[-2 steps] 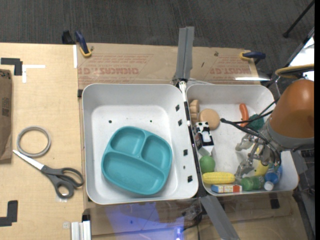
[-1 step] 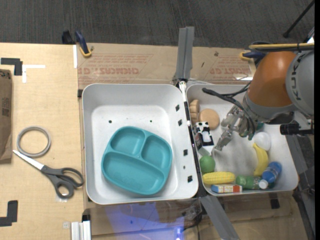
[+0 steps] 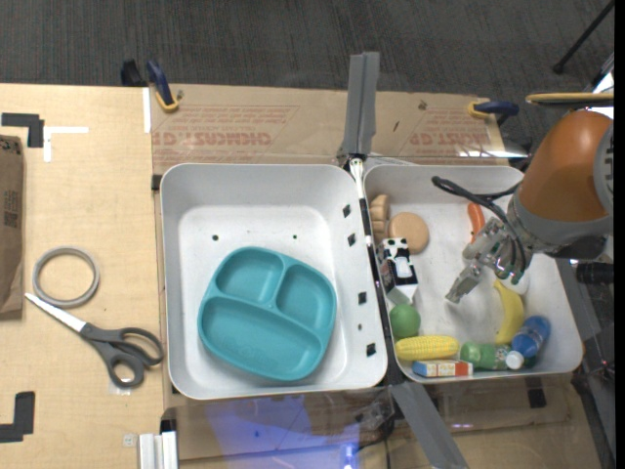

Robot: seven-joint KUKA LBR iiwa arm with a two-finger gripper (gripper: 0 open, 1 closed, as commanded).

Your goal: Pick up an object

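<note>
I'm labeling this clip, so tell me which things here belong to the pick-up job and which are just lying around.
Part of the job:
gripper over the right bin
banana
corn cob
green bottle
green ball

Lying about:
teal divided plate in the left bin
scissors
tape roll

We saw the pincer (image 3: pixel 479 277) hanging over the right bin (image 3: pixel 444 172), and the other bin (image 3: pixel 244 179) sat well to its left with a divided plate (image 3: pixel 269 311) lying in it. Just right of the pincer lay a banana (image 3: pixel 508 309), and a bottle (image 3: pixel 528 339) lay beyond it toward the near corner. Nearer than the pincer an ear of corn (image 3: pixel 425 347) lay along the front wall. Left of it sat a round bun (image 3: pixel 408 232). Far to the left, on the bench (image 3: pixel 78 213), scissors (image 3: pixel 103 340) lay in front of a tape roll (image 3: pixel 65 276).
</note>
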